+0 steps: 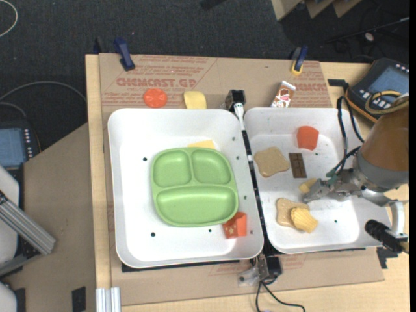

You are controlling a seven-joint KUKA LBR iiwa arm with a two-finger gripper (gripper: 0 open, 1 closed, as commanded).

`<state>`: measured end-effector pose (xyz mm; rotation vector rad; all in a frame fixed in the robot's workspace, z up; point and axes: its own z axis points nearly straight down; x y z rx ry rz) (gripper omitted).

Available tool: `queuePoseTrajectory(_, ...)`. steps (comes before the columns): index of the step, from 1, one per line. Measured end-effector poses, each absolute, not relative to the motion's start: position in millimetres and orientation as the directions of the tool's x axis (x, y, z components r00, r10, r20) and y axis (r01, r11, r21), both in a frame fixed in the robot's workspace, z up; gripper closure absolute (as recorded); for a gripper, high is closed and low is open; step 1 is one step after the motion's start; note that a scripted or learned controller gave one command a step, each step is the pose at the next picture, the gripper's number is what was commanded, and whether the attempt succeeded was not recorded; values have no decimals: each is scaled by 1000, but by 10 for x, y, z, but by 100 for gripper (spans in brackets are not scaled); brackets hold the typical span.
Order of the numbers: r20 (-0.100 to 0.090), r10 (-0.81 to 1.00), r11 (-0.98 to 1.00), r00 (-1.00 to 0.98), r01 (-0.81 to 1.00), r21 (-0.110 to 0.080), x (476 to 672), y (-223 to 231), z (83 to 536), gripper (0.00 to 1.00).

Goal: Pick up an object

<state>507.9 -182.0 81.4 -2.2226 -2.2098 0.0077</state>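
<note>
Claw: the grey metal claw [316, 191] sits low over the right shallow white bin [338, 239], near its right edge; whether it is released or clenched, I cannot tell.
Nearest thing: a small tan piece [307, 186] lies at the claw's tip; contact unclear.
Other things in that bin: yellow corn cob [303, 220] on a tan bread-like lump [284, 211] toward the front edge; tan toast slice [271, 162], brown chocolate bar [297, 164], orange cup [307, 137] farther back.
Left bin: green divided plastic plate [194, 186].

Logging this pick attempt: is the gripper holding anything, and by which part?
Cannot be told. The gripper sits low in the right bin at a small tan piece, but no hold between its fingers is visible.
</note>
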Motion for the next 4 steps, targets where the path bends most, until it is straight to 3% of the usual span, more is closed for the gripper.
queuePoseTrajectory(1,0,1000,7,-7,1000,5,5618,-1266,849,0)
queuePoseTrajectory(2,0,1000,-8,8,1000,-5,4966,-1997,846,0)
queuePoseTrajectory(3,0,1000,9,-9,1000,7,5759,-1288,851,0)
queuePoseTrajectory(4,1,1000,-3,3,1000,-4,5004,-1295,850,0)
